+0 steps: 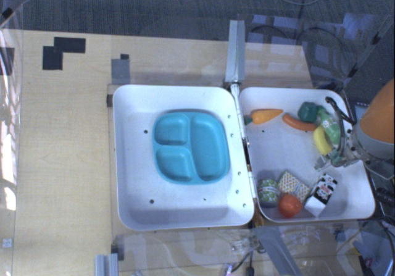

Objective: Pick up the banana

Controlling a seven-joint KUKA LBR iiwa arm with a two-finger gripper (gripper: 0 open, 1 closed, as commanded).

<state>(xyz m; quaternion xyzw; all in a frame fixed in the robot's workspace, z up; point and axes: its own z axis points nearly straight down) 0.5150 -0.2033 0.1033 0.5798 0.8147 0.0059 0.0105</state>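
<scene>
Banana [321, 141]: yellow, in the right bin [364, 210], toward its 3 o'clock side, lying roughly along the 12-to-6 line, its upper end beside a green item.
Pincer [331, 158]: at the banana's 5 o'clock end, low over the right bin; whether it is clenched or released I cannot tell (the metal parts blur together there), and nothing shows the banana gripped.
Arm [378, 121]: comes in from 3 o'clock, its orange band at the frame's edge.
Green item [308, 111]: dark green, at the right bin's 1 o'clock, near the banana's top.
Carrot [267, 116]: orange with a green tip, at the right bin's 11 o'clock, close to the dividing wall.
Orange-red piece [298, 123]: curved, between the carrot and the banana.
Round green item [268, 191]: at the right bin's 7 o'clock.
Tomato [289, 205]: red, at 6 o'clock, touching or just beside a checkered packet [294, 184].
Small carton [320, 194]: white with black marks (tilted), at 5 o'clock of the bin.
Left bin [133, 207]: holds a blue divided plate [189, 147] with three compartments, near its centre.
Bench [55, 163]: pale wood, black marks at its 10 o'clock corner.
</scene>
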